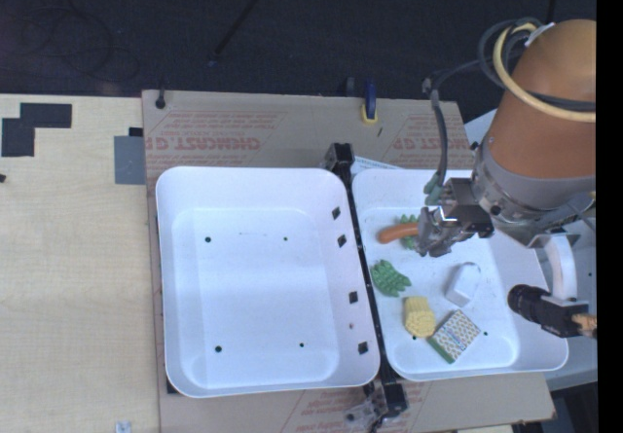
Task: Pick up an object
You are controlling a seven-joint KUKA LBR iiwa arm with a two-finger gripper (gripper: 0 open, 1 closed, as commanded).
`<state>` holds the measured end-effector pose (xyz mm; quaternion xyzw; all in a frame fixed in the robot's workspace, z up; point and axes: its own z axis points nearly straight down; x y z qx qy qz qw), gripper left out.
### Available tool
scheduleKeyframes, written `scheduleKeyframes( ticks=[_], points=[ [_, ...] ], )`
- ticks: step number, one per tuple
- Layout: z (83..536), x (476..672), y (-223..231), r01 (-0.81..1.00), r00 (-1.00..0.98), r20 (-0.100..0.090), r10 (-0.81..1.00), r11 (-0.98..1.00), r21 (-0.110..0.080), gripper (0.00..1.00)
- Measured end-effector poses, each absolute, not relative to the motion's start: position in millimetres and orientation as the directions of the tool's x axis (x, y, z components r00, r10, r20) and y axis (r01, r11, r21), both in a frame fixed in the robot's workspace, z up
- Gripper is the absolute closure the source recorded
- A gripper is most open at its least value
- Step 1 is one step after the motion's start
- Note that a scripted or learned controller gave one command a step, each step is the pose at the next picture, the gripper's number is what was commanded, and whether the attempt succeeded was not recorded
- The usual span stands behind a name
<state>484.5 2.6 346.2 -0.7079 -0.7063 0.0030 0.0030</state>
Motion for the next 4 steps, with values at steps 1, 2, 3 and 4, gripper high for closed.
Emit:
scheduleKeyframes(
  ticks=[1,2,3,4],
  points=[
    [356.4,487.6,3.0,1.0,0.0,0.0,1.0,0.0,-0.007,1.0],
    [450.7,548.5,60.5,1.0,-0.005,0.0,1.0,0.005,0.006,1.0],
    [250.5,532.0,83.6,1.0,-0.001,-0.003,1.0,0.001,-0.021,1.0],
    [318.6,473.1,13.8,1.0,0.006,-0.001,1.0,-0.006,-0.003,1.0]
  ],
)
